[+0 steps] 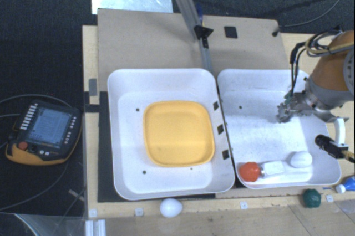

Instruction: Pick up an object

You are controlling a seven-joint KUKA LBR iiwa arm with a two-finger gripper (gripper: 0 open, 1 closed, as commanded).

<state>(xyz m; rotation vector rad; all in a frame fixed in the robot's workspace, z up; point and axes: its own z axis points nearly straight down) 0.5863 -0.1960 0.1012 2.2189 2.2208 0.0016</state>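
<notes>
My gripper (284, 113) sits low over the right bin (249, 85); its state cannot be determined. Nothing lies directly beside it on the bare white bin floor. Toward the near wall from it lie a smooth white egg-shaped object (300, 159), a white block (273, 168) and an orange-red ball (249, 171). Well left, a square yellow plate (179, 133) with rounded corners rests in the left bin (125, 91).

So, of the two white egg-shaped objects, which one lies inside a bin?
The white egg in the right bin, near its front right corner beside a white block. The other egg lies outside, on the bench in front of the left bin.
</notes>
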